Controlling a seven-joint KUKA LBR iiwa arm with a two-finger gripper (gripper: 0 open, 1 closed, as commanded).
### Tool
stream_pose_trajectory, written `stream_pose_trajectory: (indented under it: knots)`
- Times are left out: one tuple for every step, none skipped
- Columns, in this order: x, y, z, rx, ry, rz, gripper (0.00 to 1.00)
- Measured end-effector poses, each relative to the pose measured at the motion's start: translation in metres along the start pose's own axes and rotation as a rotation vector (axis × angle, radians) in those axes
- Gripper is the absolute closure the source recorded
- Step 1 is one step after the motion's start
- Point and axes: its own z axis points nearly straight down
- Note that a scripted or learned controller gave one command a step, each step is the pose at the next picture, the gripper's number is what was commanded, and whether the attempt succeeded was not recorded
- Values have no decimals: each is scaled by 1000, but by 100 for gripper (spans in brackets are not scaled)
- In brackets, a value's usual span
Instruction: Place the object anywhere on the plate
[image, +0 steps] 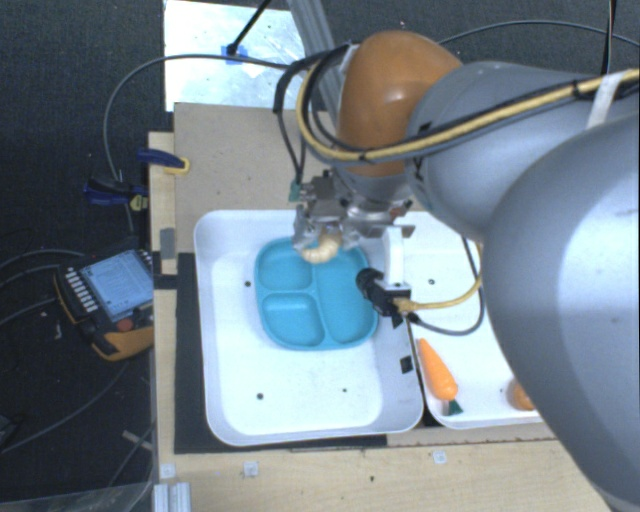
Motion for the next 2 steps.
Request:
stream_pose_trajectory:
  knots:
    - [-6,-10,9,3,-3,6,100]
    - [-5,-9,9,2,-2,5,0]
